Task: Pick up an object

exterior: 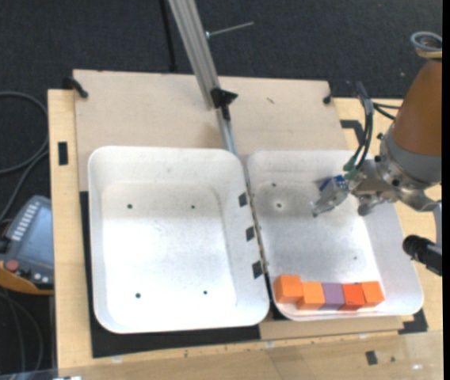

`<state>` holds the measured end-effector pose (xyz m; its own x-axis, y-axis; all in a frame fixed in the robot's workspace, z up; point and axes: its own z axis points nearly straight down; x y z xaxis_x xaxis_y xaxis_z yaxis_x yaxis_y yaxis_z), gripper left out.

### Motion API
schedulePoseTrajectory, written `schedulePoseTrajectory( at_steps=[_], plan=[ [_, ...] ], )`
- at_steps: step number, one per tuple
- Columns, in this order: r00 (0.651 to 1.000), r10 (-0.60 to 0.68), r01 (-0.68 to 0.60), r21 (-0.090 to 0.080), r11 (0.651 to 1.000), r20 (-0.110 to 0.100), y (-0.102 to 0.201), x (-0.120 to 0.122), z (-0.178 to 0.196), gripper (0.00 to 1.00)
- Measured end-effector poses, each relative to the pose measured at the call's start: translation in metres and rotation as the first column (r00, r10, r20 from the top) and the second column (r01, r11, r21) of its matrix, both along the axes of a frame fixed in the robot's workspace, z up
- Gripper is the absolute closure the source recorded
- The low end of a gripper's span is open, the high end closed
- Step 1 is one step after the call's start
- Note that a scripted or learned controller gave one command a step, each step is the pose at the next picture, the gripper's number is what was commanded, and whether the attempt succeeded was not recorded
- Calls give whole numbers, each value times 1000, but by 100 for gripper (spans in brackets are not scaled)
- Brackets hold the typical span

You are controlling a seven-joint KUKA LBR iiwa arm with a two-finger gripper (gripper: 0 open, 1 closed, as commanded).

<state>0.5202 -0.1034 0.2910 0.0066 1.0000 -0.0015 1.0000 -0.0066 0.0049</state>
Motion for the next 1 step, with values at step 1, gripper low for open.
schedulePoseTrajectory(
  at_steps=[1],
  plan=[
    [1000, 5, -5, -1, 1000, -8, -59, 77, -146, 0]
  ],
)
